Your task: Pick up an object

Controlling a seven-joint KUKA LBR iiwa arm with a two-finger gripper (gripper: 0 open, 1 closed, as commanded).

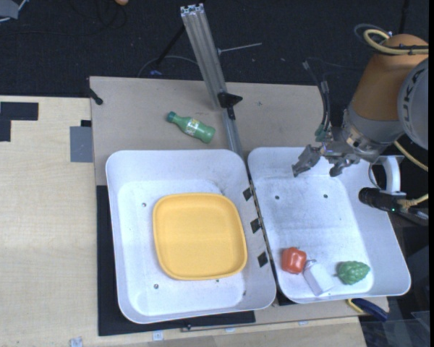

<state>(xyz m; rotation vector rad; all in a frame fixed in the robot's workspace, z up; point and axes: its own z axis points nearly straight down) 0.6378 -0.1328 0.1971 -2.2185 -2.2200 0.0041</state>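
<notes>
While the gripper [322, 163] hangs over the far part of the right bin [325, 215], the task is at its first step: the approach, with no object taken yet. The two fingers stand clearly apart, one pointing to the left and one to the right, so the jaws are released, and nothing lies between them. They seem to touch nothing, but from this slanted view it is hard to say how high they are above the bin floor.

The things that could be picked are at the near end of the same bin, well apart from the gripper. A red pepper-like object [294, 260] lies near the left wall of that bin. Just beside it, to the right, is a small white block [317, 278], and further right a green leafy object [353, 271]. The red object and the white block look as if they touch, or almost.

The left bin [130, 186] bears a yellow plate [200, 235] in its middle. A green bottle [192, 126] lies on its side on the bench [130, 114], beyond the far rim of the left bin.

For the next move, the arm probably must travel toward the near side of the right bin, place the open fingers over one object, and then go down. The green object seems the easier choice, because it has free space around it. With the red one, a finger could hit the white block.
</notes>
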